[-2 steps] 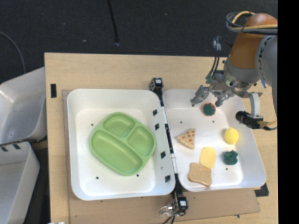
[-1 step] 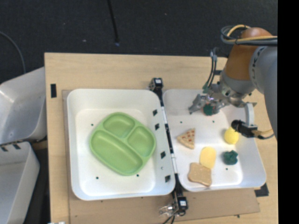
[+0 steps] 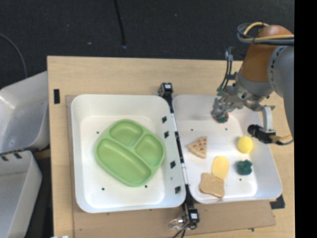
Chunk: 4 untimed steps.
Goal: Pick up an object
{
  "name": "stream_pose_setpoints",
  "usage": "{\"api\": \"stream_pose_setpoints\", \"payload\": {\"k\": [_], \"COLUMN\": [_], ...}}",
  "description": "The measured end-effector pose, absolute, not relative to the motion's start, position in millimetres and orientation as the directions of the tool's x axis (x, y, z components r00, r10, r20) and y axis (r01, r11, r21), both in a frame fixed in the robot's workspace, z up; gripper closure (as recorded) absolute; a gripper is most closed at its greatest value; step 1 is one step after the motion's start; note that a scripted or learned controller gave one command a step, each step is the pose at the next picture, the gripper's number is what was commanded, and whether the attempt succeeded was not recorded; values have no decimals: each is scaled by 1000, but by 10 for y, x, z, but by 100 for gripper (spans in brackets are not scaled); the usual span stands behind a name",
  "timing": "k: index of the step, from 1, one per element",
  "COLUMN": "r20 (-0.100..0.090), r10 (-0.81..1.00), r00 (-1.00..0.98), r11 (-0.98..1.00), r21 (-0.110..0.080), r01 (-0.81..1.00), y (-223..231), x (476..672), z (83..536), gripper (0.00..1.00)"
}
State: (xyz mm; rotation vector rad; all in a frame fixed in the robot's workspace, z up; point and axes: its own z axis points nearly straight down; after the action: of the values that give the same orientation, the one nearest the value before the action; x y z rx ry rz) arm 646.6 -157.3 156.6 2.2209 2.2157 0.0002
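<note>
Just pizza slice [image 3: 198, 147], tip lower-right.

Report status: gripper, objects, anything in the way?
Gripper low over right bin, far side. Pizza slice, lemon, toast lie loose nearer the camera. Path clear.

A: The claw [image 3: 220, 114] hangs over the far part of the right bin [image 3: 262, 182], but its tips are too small and blurred. I cannot tell how they stand, or whether the dark greenish spot under them is a thing or a part of the claw.

B: The arm [image 3: 260, 58] is cut off on the right side, so its base stays hidden.

A: The dark green lump [image 3: 243, 167] near the yellow ball is too blurred to name.

B: The grey-white casing [image 3: 20, 113] on the left is cut by the edge. The desk [image 3: 124, 73] is cut at the bottom.
</note>
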Motion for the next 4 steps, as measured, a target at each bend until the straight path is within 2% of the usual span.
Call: {"api": "stream_pose_setpoints", "payload": {"k": [1, 2, 4], "r20": [-2, -2, 0], "r10": [1000, 1000, 1000], "r00": [1, -1, -6], "r11": [-1, 1, 6], "r21": [6, 6, 0], "r01": [1000, 1000, 1000], "y": [-1549, -1566, -521], "x": [6402, 6411, 6243], "z": [2170, 2565, 2387], "gripper": [100, 100, 100]}}
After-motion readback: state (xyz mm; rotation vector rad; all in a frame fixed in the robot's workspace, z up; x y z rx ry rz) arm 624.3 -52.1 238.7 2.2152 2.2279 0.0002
